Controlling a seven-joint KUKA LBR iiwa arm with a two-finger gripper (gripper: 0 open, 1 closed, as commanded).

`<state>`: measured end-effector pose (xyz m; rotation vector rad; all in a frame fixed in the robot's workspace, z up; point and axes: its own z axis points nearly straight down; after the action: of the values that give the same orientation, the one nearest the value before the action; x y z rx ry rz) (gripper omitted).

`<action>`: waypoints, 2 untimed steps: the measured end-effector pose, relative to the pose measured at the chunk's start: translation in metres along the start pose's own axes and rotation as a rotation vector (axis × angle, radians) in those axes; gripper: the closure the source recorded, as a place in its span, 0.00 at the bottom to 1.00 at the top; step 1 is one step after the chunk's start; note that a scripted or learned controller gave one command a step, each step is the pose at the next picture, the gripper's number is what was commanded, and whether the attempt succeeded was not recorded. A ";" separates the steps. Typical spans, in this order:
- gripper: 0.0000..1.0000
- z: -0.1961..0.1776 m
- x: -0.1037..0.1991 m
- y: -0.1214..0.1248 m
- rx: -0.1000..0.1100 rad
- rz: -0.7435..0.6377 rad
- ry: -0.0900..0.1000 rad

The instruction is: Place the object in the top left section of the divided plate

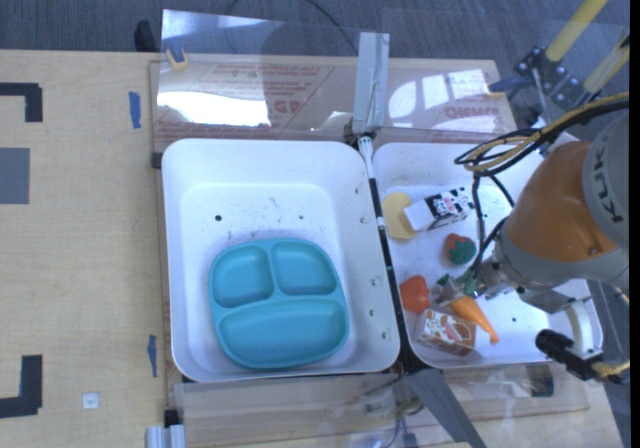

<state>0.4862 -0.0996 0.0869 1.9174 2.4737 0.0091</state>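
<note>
**Arm low over the right bin, blue plate waiting in the left**

You are looking down at a slant on a wooden bench [80, 236] carrying two shallow white bins side by side. In the left bin [190, 176], toward its 6 o'clock side, lies a blue divided plate [278, 316]. It has two small sections along its far edge and one wide section nearer you. The target, the top left section [240, 279], holds nothing yet.

The right bin [420, 161] holds a loose scatter of toy food. A pale yellow piece [398, 214] lies toward 12 o'clock, with a black-and-white item [448, 206] just beside it. A green and red piece [460, 248] sits near the centre, a red-orange piece [414, 291] at 9 o'clock, and a printed packet [447, 332] at 6 o'clock.

A toy carrot [472, 316] touches the packet's upper right corner. Its long axis runs on a diagonal, from about 10 o'clock to 4 o'clock, with its green top at the upper left.

The grey arm with its orange band [560, 206] reaches in from 3 o'clock. The end effector [478, 283] sits low just above the carrot's leafy end, likely because the carrot is the chosen object. You cannot tell how its jaws stand, nor whether it holds anything.
</note>
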 end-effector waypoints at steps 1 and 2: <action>1.00 0.000 -0.004 -0.002 0.000 -0.100 0.001; 1.00 0.000 -0.004 -0.002 0.001 -0.153 -0.001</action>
<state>0.4851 -0.1038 0.0871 1.7220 2.6125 0.0053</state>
